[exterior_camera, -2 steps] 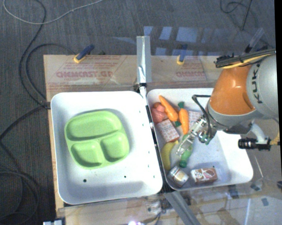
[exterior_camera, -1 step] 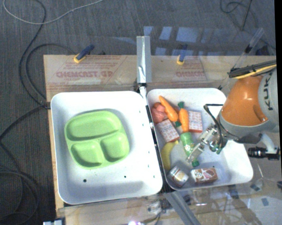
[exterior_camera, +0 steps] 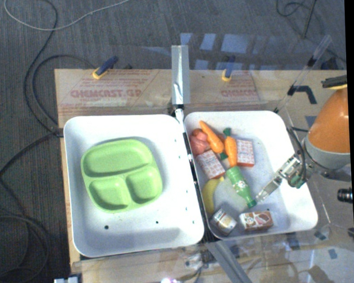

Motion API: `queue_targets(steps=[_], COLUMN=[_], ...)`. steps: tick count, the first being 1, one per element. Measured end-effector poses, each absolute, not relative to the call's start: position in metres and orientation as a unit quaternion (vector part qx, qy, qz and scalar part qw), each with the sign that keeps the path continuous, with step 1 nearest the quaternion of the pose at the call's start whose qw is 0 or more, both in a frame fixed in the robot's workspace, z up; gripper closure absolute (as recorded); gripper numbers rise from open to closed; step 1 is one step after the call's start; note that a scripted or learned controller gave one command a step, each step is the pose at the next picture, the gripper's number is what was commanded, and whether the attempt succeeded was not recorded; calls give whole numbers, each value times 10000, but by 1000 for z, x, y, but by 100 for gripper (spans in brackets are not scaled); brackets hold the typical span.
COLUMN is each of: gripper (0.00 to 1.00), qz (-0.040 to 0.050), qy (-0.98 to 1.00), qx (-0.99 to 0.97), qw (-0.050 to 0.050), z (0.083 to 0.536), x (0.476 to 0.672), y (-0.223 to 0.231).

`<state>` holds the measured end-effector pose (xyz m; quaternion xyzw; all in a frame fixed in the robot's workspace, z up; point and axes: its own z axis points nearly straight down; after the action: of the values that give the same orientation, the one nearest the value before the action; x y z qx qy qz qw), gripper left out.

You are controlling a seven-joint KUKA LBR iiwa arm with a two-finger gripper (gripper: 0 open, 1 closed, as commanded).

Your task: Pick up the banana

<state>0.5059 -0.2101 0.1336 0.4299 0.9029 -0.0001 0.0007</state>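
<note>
Counter (exterior_camera: 75, 89) of pale brown board, bearing two shallow white bins side by side. Left white bin (exterior_camera: 81, 230): one light green plastic tray (exterior_camera: 123, 174) with three compartments, lying flat near the bin's middle. Right white bin (exterior_camera: 297, 212): a cluster of small items along its left half. Yellow banana (exterior_camera: 210, 194), lying against the left wall of the right bin, roughly lengthwise, partly covered on its right by a green plastic bottle (exterior_camera: 240, 187) with a white label, which lies tilted on its side. Above the banana: a red and white carton (exterior_camera: 209, 163), a reddish round fruit (exterior_camera: 197, 142), two orange carrots (exterior_camera: 212, 137) set close together, and a second red and white packet (exterior_camera: 245, 152). Below the banana: a silver metal can (exterior_camera: 223, 221) and a brown and white carton (exterior_camera: 256, 220), both near the front wall. Grey arm with orange band (exterior_camera: 334, 128) entering from the right; its gripper (exterior_camera: 267, 191) reaches slantwise into the right bin, tip near the bottle's lower end and apart from the banana. Whether the fingers are apart or together cannot be told; nothing shows between them.
</note>
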Motion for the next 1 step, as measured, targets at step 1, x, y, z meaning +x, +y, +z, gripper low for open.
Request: queue_targets(steps=[1], gripper=[0], qz=[2], qy=[9449], qx=[3275], qw=[-3], z=[130], x=[503], y=[-115])
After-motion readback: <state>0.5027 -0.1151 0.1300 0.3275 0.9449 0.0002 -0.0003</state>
